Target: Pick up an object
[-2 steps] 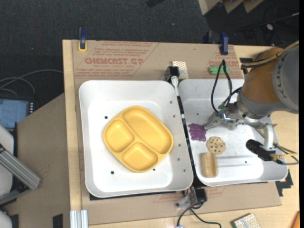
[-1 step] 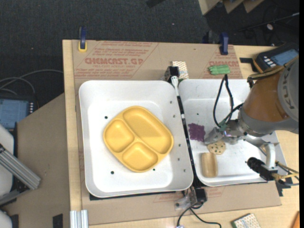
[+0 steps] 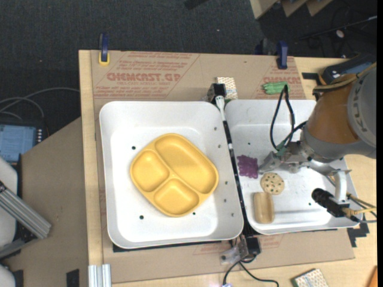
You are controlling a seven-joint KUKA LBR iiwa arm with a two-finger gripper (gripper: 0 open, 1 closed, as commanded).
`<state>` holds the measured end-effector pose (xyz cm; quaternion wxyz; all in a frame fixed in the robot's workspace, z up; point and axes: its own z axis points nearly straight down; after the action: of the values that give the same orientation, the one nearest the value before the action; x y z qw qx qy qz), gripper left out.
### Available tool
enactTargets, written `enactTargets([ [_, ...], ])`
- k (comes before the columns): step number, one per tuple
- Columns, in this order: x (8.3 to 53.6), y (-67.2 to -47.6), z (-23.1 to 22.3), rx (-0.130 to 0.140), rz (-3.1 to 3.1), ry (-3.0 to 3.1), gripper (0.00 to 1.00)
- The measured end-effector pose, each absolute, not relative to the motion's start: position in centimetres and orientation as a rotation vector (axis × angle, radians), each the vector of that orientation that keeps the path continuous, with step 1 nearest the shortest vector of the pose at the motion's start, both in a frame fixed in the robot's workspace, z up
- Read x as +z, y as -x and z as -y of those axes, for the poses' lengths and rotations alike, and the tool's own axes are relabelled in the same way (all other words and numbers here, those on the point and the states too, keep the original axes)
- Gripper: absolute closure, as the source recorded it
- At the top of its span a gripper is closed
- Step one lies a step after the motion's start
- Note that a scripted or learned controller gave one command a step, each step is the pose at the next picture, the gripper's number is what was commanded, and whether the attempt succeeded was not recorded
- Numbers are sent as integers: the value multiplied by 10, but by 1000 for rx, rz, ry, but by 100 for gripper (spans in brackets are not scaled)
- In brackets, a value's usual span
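We note bench (image 3: pixel 149 76), brown board top, bearing two white bins side by side. Left bin (image 3: pixel 119 130) holds yellow divided plate (image 3: pixel 173 173), three compartments, lying near centre. Arm (image 3: pixel 341 121) reaches in from right over right bin (image 3: pixel 251 115). Gripper (image 3: pixel 286 158) hangs low above right bin floor; we cannot tell its jaw state. Right bin contents: tan block (image 3: pixel 263 207) at near edge, round cookie (image 3: pixel 272 183) just beyond it, purple item (image 3: pixel 248 165) near left wall. All three lie apart from gripper.
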<state>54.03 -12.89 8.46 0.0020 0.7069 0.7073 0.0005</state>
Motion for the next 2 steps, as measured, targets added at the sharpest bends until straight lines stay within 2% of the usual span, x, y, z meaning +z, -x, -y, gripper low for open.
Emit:
enactTargets([
  [2, 84, -518, 137, -2, -2223, -2224, 0],
])
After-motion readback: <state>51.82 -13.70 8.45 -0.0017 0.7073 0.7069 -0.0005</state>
